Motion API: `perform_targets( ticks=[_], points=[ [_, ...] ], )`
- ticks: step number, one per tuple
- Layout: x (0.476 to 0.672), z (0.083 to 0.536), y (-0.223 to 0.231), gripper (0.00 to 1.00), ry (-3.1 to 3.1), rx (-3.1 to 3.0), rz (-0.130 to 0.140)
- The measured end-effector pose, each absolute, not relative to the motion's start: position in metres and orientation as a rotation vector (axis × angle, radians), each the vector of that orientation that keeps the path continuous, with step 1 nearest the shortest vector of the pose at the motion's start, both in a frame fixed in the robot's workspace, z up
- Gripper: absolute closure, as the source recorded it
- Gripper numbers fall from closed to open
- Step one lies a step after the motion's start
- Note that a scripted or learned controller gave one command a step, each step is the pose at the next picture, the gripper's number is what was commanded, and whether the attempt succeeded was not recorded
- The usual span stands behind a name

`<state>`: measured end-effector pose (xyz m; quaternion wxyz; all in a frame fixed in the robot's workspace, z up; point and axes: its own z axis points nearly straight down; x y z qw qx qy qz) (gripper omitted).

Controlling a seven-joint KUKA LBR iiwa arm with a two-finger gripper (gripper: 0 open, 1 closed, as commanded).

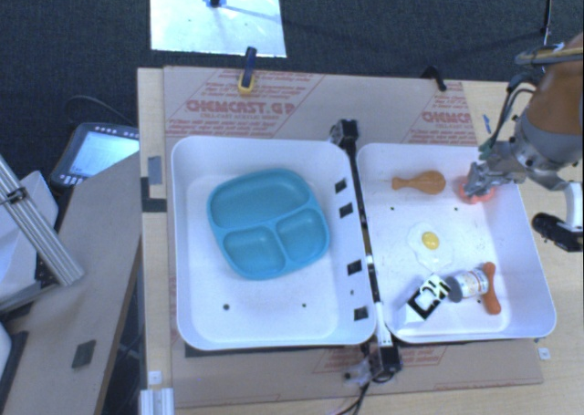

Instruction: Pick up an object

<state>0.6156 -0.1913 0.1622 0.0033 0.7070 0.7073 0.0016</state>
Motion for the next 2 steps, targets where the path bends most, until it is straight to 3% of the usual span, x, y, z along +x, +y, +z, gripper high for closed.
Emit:
perform_targets(
  ticks=[1, 2],
  points=[
    [0.613, 0.226, -0.192, 1.0, 2.22, 2.212, 0.006],
    [0.614, 0.249, -0.192, 1.0, 2.223, 2.214, 0.004]
  ],
)
